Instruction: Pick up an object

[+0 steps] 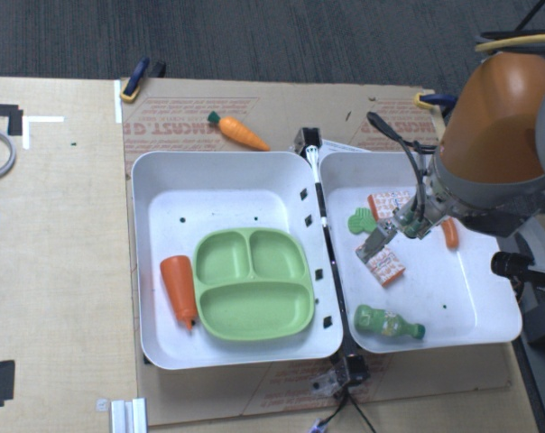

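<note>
We are seeing the tool (378, 240) hanging low in the right bin (489, 323), its fingers spread slightly and gripping nothing, tips just above a small red-and-white carton (387, 267). A green bottle (390, 323) is lying nearby.

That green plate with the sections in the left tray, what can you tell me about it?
The green divided plate looks like smooth, matte plastic, pale green, rounded-rectangular, with three compartments: two small ones at the far side and one wide one nearer the camera. It lies flat and upright in the left bin, toward its near edge. An orange carrot-shaped toy lies right beside its left rim, seemingly touching it.
</note>
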Available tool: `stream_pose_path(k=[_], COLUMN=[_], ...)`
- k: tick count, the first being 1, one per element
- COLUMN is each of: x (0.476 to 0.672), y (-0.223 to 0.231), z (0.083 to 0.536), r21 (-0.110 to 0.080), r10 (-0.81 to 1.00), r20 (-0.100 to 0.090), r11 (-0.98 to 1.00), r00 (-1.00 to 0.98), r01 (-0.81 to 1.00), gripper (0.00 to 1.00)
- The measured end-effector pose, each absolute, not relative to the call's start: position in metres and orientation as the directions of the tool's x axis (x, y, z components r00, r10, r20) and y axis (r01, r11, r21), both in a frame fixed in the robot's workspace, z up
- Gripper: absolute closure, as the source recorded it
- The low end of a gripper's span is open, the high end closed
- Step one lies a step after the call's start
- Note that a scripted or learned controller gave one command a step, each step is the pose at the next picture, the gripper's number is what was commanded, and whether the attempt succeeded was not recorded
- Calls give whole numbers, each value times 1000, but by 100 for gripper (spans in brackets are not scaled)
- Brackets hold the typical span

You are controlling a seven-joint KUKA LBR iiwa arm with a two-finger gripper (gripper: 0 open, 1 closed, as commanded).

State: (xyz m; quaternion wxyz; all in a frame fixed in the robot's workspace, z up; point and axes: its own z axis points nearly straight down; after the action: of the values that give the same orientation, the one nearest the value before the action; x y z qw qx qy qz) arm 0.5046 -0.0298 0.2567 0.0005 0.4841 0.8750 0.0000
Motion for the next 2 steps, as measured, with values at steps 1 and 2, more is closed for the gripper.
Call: stream_pose_path(k=[1, 2], x=[518, 518], y=[-25, -25], z=[192, 192], r21=[0, 0], r10=[763, 763], r20=[-1, -1], r11=[646, 647], r00=[-646, -647], r01=[763, 763], gripper=[0, 0])
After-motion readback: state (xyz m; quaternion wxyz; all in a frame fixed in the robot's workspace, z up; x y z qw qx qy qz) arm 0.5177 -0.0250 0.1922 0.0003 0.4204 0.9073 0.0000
